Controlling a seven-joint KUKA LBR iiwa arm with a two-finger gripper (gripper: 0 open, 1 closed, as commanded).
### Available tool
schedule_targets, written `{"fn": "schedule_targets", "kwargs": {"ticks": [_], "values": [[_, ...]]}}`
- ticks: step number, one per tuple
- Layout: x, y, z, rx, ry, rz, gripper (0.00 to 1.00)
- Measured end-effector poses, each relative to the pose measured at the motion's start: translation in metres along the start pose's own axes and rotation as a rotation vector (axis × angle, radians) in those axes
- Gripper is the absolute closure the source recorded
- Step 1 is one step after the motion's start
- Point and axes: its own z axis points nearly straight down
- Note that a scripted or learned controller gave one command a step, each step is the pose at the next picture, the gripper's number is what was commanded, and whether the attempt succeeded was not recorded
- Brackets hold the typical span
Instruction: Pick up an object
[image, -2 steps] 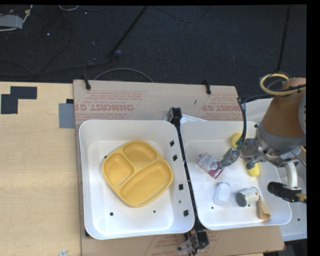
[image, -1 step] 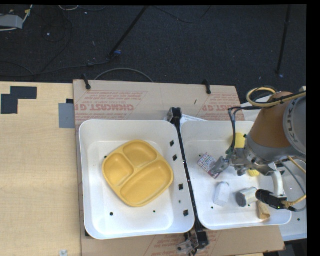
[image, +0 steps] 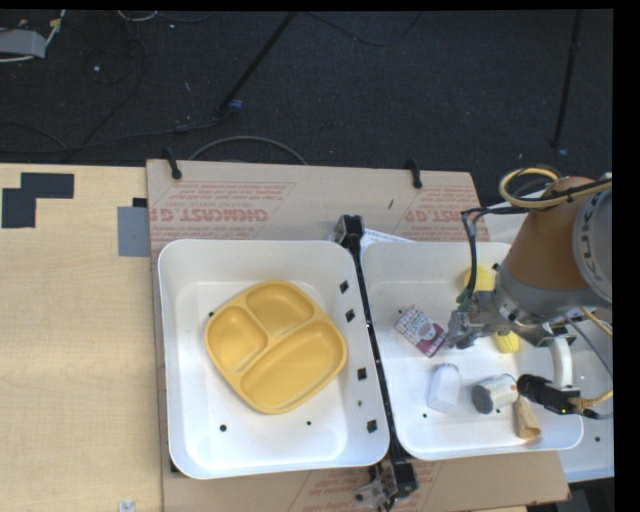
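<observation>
My gripper (image: 463, 331) hangs low over the middle of the right bin (image: 400, 262), below the arm's orange band. Its tip is just right of a small pink and white packet (image: 418, 330) lying on the bin floor, close to it or touching it; I cannot tell which. A clear plastic cup (image: 443, 387) lies in front of the gripper, with a grey and white cylinder (image: 493, 393) to its right. Yellow pieces (image: 483, 278) (image: 507, 342) peek out from behind and beside the wrist. A tan stick-like item (image: 527, 421) lies near the front right corner.
The left bin (image: 190, 420) holds a yellow divided plate (image: 276, 345). A black divider bar (image: 365, 345) runs between the two bins. The bench is cardboard around the bins, with pale wood to the left.
</observation>
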Motion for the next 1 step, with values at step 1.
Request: {"fn": "schedule_targets", "kwargs": {"ticks": [1], "values": [[0.0005, 0.0005, -0.0632, -0.008, -0.002, -0.005, 1.00]]}}
